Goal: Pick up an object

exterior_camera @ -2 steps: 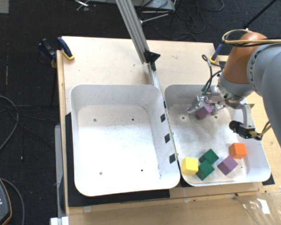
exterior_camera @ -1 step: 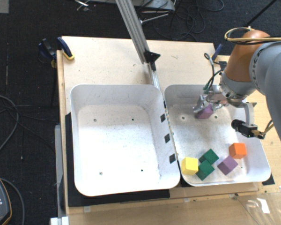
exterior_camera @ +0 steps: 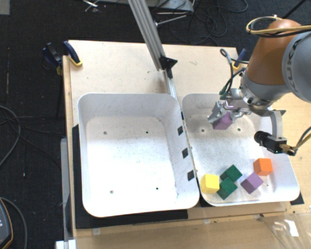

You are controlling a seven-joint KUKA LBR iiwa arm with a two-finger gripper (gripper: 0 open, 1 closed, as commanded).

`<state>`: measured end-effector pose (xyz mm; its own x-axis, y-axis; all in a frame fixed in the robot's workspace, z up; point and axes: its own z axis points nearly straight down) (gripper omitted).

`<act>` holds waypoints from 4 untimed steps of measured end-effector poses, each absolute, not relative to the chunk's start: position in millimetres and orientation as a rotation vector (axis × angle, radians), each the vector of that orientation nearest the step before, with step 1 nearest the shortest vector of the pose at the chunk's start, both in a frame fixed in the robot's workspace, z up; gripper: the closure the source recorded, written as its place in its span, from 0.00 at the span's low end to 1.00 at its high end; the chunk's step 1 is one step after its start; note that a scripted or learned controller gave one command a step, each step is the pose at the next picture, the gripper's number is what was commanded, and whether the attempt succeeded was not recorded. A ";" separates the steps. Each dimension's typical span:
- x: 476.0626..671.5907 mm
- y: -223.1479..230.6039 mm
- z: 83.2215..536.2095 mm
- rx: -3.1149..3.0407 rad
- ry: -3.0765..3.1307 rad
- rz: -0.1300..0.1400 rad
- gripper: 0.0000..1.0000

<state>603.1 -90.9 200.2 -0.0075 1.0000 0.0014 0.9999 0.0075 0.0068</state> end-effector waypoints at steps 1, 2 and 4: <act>611.7 7.5 194.8 2.212 2.235 0.004 1.00; 613.0 -19.0 213.7 2.222 2.218 0.001 1.00; 613.2 55.0 257.0 2.212 2.236 0.000 1.00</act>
